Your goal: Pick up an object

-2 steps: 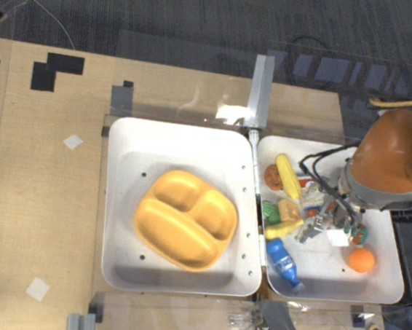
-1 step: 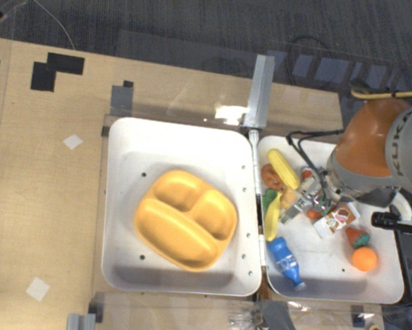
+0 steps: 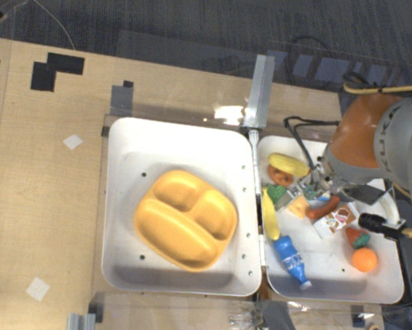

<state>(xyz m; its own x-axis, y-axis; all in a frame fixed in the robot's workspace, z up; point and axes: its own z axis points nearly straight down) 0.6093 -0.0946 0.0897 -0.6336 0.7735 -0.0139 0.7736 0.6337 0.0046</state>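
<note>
2 bins (image 3: pixel 116 188) — gripper (image 3: pixel 314 185) low over right-bin clutter; its finger state — cannot tell.

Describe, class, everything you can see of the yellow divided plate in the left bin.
The yellow divided plate looks like glossy moulded plastic, rounded at the corners, with three shallow compartments: one long one along its near side and two smaller ones behind. It lies flat but turned at an angle near the middle of the left bin, touching only the bin's floor.

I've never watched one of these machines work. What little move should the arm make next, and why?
Probably a short, straight drop. The claw hangs low over the crowded end of the right bin, just above toys packed beside the red sausage and yellow banana. Nothing appears gripped yet, so lowering should come before closing.
</note>
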